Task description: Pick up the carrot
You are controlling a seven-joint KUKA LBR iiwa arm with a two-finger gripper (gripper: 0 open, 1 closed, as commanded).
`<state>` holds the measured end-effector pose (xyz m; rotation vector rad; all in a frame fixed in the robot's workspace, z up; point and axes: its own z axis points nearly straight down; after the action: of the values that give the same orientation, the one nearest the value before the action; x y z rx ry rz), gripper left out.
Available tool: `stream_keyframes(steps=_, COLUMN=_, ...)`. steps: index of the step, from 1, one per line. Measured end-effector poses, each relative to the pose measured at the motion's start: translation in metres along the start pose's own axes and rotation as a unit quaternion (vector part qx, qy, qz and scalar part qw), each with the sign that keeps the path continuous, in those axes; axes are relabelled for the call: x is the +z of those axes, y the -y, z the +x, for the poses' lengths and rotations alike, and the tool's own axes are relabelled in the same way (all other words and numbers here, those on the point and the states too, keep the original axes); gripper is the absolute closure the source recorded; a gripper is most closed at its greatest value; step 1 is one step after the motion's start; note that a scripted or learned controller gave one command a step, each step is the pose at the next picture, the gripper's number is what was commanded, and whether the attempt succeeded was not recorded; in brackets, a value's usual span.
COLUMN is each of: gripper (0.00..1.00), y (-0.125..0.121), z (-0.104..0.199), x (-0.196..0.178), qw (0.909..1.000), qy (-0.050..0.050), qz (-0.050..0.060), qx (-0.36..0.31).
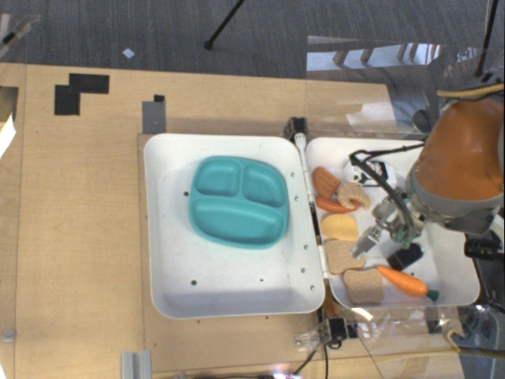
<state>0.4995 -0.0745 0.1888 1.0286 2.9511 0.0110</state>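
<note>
Carrot point(404, 281) lies untouched at the right bin's point(461, 297) near edge, beside the bread. Gripper point(364, 245) hovers just above-left of it, empty; finger spread cannot be told. Grasp not yet made.

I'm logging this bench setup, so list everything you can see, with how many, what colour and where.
Bins: two, white, shallow, side by side on the bench.
Divided plate: one, teal, three compartments, middle of the left bin.
Carrot: one, orange with a green end, near the front of the right bin.
Other toy foods: several, orange-red, tan and yellow, along the right bin's left side; exact kinds hard to tell.
Bread-like slices: two, brown and tan, front left of the right bin.
Black markers: a few, black, on the bench's far left.
Arm: one, orange band and grey, over the right bin.
Pincer: one, metallic, just above the carrot's left.
</note>
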Motion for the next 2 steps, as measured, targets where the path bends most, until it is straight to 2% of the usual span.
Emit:
stream_keyframes(steps=1, gripper=0.0, y=0.025, z=-0.017, x=0.096, qw=0.9926, qy=0.0, qz=0.0, qx=-0.121)
stream_keyframes(steps=2, gripper=1.0, y=0.022, z=-0.02, x=0.083, qw=0.9929, qy=0.007, qz=-0.003, qx=-0.119)
